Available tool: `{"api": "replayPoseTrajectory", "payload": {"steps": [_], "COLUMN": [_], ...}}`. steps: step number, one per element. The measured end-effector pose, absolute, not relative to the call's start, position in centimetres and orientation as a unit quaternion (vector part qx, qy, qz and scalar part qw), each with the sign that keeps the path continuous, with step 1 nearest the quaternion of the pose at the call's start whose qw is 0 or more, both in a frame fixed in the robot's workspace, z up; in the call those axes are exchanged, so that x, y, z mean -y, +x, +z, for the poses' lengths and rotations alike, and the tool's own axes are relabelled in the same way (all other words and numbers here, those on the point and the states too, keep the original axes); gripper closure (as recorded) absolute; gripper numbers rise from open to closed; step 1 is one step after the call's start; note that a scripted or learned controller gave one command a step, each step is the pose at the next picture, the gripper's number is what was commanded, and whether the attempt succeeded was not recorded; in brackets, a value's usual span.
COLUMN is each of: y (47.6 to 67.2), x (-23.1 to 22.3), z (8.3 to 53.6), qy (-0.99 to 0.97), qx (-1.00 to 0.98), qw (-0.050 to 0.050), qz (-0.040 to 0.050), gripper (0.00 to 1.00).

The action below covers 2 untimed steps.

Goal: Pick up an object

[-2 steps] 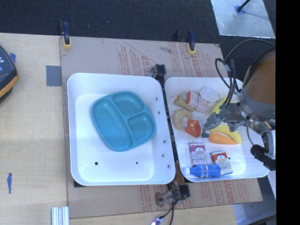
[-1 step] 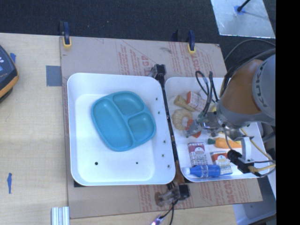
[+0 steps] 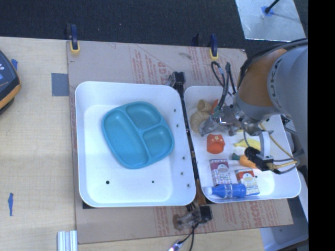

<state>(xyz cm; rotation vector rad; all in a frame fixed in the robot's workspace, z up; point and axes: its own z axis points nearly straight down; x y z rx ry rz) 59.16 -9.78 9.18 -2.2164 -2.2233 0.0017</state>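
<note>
Bench (image 3: 36, 156) of pale wood, cardboard sheet (image 3: 136, 61) apparently clamped, dark floor (image 3: 131, 7) beyond

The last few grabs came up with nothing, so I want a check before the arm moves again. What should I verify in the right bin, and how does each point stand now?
1. Gripper is over the right bin: ok.
2. A target lies close: the red object sits just below the gripper in view: ok.
3. Target stands free: the red object is apart from the tan object and the cartons: ok.
4. Gripper state: cannot tell, the wrist hides it.
5. Nothing held yet: cannot tell.
6. Left bin's blue tray is out of the arm's way: ok.
</note>
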Motion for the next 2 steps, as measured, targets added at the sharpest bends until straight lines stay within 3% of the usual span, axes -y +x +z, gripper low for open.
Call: {"api": "replayPoseTrajectory", "payload": {"steps": [1,2], "y": [53.9,53.9], "x": [9.7,9.9], "z": [9.1,10.2], "qy": [-0.705,-0.705], "qx": [0.709,0.709], "qw": [0.001,0.001], "qz": [0.0017,0.0023], "gripper": [0.0,1.0]}}
